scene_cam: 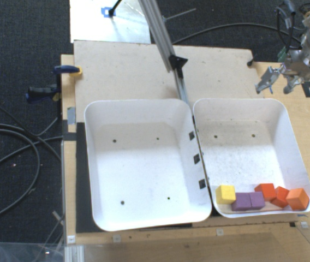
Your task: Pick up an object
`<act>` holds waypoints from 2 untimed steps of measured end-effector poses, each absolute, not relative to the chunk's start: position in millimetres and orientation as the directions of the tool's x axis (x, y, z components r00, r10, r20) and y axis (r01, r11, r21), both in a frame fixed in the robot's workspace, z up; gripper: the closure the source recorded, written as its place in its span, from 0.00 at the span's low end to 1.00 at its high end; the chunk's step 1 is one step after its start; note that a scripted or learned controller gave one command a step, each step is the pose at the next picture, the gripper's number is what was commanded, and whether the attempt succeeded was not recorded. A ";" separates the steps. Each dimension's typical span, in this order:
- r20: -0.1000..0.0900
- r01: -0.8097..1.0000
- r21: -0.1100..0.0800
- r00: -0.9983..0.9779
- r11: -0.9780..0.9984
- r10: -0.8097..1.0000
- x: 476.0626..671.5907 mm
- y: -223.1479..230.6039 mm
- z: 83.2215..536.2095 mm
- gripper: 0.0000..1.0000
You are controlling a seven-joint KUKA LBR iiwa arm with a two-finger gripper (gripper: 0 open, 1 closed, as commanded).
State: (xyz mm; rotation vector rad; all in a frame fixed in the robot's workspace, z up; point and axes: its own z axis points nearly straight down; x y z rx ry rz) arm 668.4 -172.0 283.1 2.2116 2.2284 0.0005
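Several small blocks lie in a row along the near edge of the right bin [286, 124]: a yellow block [226, 194], a purple block [248, 201], a red-orange block [266, 190], another red block [280, 197] and an orange block [298, 198]. My gripper [278, 83] hangs high at the far right, beyond the right bin's far rim, well away from the blocks. Its two fingers stand apart with nothing between them.
The left bin [97, 146] sits beside the right one, sharing a middle wall. A slanted metal pole [160, 31] crosses above the board behind the bins. A blue clamp [62, 70] grips the bench's left edge; cables lie on the dark floor.
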 end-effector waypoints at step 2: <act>-0.003 1.000 0.006 0.000 0.000 1.000 616.7 -213.9 144.9 0.00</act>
